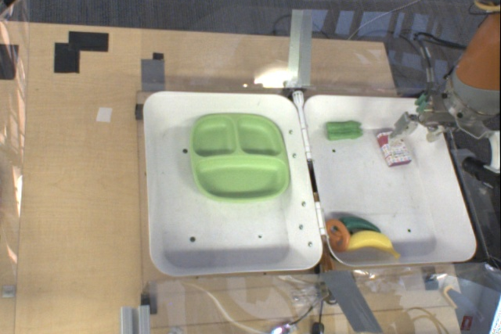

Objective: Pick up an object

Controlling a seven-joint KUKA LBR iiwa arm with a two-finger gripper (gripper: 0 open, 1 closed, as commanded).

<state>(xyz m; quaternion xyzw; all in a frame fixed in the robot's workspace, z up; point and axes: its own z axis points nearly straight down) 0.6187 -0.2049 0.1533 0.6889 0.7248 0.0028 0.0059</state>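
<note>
Inside right bin (438,207): green block (344,130), small box (395,150), banana (371,243); left bin's green tray (238,156); claw (415,123) grip unclear.

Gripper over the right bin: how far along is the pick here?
Done: nothing looks lifted. The green block, the banana and the small pink-and-white packet all lie on the right bin. In hand: the gripper sits at the bin's far right, beside the packet. Left: closing on an object and raising it.
</note>
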